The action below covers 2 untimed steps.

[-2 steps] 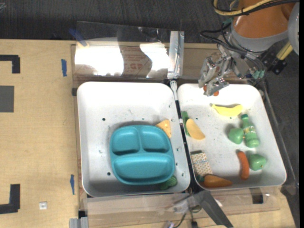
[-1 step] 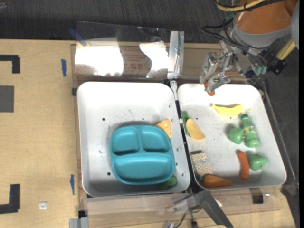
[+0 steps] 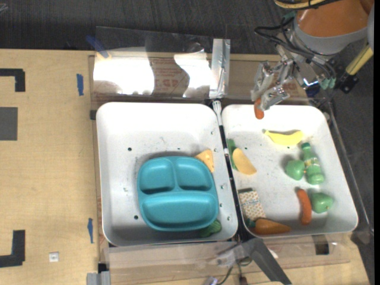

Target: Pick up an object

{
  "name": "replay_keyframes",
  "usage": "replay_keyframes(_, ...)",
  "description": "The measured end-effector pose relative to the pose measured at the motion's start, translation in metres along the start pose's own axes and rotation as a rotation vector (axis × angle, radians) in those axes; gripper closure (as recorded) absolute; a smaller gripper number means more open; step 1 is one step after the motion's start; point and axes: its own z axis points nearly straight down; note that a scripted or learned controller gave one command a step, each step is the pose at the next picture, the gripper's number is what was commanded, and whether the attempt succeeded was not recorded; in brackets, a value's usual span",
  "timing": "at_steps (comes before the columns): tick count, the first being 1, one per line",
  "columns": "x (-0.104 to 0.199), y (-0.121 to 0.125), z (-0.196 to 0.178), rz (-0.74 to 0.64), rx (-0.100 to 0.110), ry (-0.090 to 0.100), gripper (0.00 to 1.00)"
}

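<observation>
My gripper (image 3: 264,103) hangs over the far left corner of the right bin (image 3: 341,177), fingers pointing down. A small orange-red piece (image 3: 259,111) sits pinched at the fingertips, lifted above the bin floor. Below it in the right bin lie a yellow banana (image 3: 286,137), a yellow-orange wedge (image 3: 243,162), green vegetables (image 3: 304,168), a green piece (image 3: 321,202), a red-orange sausage (image 3: 304,206), a carrot (image 3: 272,225) and a patterned packet (image 3: 252,203).
The left bin (image 3: 119,135) holds a teal divided plate (image 3: 177,192), a yellow wedge (image 3: 205,158) at its far right corner and a green item (image 3: 211,229) tucked under its near edge. A shiny metal divider (image 3: 219,70) stands behind the bins.
</observation>
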Motion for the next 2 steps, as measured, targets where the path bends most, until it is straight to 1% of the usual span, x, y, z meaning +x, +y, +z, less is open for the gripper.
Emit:
replay_keyframes(1, -0.002, -0.001, -0.013, 0.002, 0.003, -0.011, 1.00)
replay_keyframes(2, -0.009, -0.013, -0.007, -0.136, -0.013, 0.042, 1.00)
